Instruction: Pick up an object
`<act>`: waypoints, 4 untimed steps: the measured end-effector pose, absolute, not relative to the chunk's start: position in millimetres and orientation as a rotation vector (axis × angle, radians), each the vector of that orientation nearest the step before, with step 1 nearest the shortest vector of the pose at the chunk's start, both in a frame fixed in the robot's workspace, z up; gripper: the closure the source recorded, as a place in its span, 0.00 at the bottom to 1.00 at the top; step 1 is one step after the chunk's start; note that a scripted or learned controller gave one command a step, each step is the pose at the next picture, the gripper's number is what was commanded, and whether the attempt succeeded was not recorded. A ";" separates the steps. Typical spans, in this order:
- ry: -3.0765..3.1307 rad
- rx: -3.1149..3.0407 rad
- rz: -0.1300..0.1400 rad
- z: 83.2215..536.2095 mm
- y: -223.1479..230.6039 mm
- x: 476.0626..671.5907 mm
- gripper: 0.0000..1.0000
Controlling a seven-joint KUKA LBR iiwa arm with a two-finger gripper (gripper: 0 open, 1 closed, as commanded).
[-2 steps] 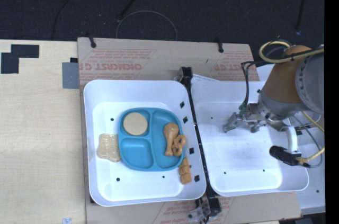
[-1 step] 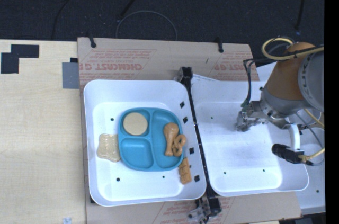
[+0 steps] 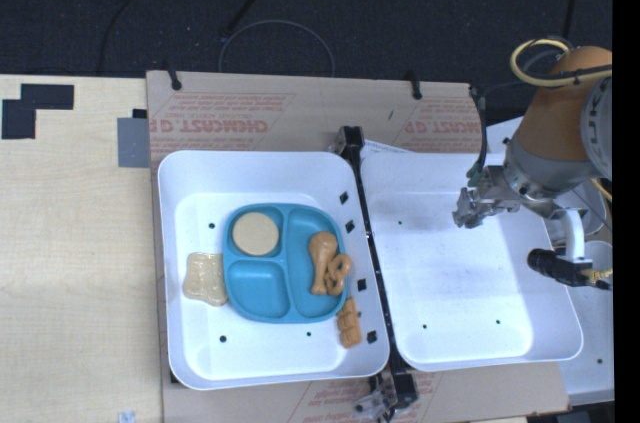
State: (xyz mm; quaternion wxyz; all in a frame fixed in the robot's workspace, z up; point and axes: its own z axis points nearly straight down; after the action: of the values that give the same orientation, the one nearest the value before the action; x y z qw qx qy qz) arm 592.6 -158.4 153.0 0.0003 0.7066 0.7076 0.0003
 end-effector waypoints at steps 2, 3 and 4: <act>2.220 2.217 0.004 281.1 -160.3 594.3 1.00; 2.227 2.222 -0.003 275.3 -112.9 569.2 1.00; 2.229 2.220 -0.002 277.4 -62.3 558.7 1.00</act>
State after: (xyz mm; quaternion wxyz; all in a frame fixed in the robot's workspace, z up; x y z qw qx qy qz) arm 558.7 -62.3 277.4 -0.0022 0.7057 0.7085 -0.0006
